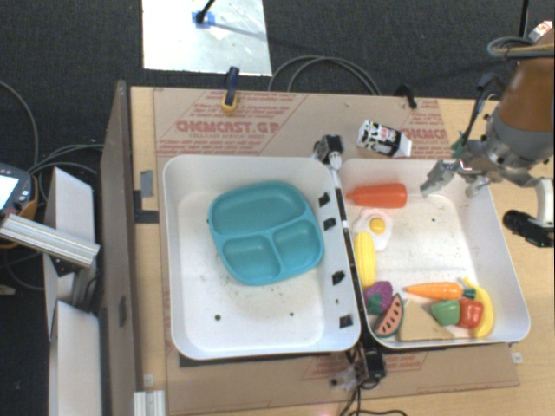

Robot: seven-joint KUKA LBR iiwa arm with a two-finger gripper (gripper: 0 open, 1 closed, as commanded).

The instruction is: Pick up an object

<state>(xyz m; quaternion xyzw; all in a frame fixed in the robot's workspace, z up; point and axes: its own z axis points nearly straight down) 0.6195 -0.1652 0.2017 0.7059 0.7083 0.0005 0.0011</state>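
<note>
gripper [457,177]: at the far right corner of the right bin [501,232], over its far rim; two fingers spread apart, one toward the carrot, one toward the bin's right wall; nothing between them
arm [527,102]: grey with orange band, comes in from the right above the gripper
carrot, large [377,196]: nearest toy to the gripper, lies in the right bin along its far wall; long axis left-right, blunt end toward the gripper, other end toward the divider
fried egg [375,225]: just nearer than the carrot
corn [366,258]: nearer again, by the divider, long axis running front-back
grapes [377,295]: purple, below the corn
watermelon slice [390,315]: near-left corner of the right bin
small carrot [436,290]: near side, long axis left-right
peppers [457,311]: green and red, touching
banana [482,310]: near-right corner, curved
left bin [195,319]: holds teal divided plate [264,230]
cow-print carton [384,139]: on the bench beyond the right bin, lying on its side
</note>
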